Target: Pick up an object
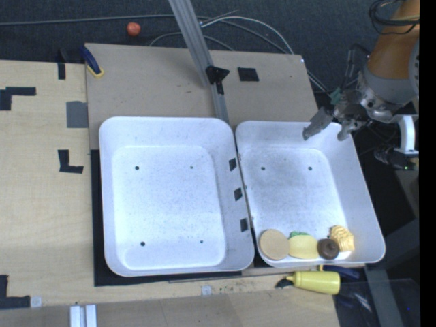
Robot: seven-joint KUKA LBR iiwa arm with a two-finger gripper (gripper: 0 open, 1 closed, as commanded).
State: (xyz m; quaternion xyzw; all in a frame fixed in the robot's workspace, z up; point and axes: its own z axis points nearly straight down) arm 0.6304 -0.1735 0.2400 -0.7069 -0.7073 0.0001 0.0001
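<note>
A pale wooden surface [41,182] carries two shallow white bins side by side, with dark floor and loose cables beyond. The left bin [116,182] sits bare; all the action waits in the right bin [354,176], where a small cluster huddles against the near wall: a tan disc [274,244], a yellow piece [304,246] with a bit of green behind it, a dark brown round thing [328,249] and a ridged yellow-orange item [343,236], all touching or just beside one another. A yellow object [317,281] lies outside the bin on the surface. The gripper [328,128] hovers over the bin's far right corner, jaws spread apart and holding nothing, well apart from the cluster. The risks look plain: the pieces are packed so tight that the open jaws could land on two at once or nudge one away, and the bin wall just beside them may block a jaw from closing cleanly. The low flat disc looks hardest to pinch.
</note>
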